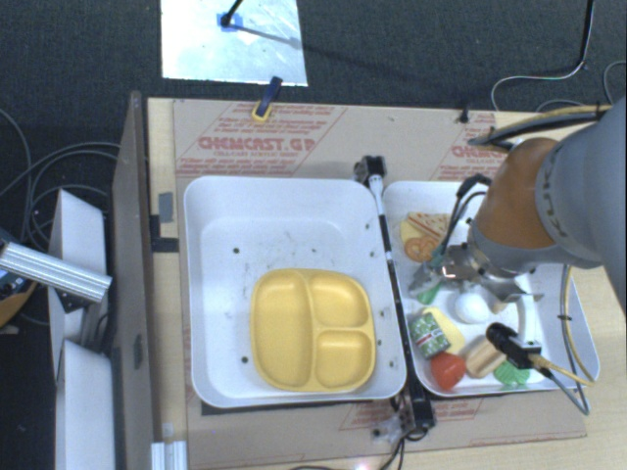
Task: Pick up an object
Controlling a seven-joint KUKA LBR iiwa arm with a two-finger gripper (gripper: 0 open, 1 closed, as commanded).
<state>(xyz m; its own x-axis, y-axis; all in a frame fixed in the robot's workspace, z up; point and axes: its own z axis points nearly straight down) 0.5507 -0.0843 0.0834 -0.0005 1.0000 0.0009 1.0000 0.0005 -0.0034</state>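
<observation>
The arm (549, 199) hides its jaws, state unclear, above the right bin's (580, 333) egg (471, 307), tomato (448, 370) and carton (429, 333).

Red print on the cardboard sheet

The cardboard sheet (323, 135) under the 2 bins carries "CHEMCAST GP" in red capitals along its far edge, left of centre. A second red imprint sits at far right, partly hidden by the arm and unreadable; smaller lines beneath are too blurred.

Right bin (576, 313) crowded; room around yellow tray (313, 329)
</observation>
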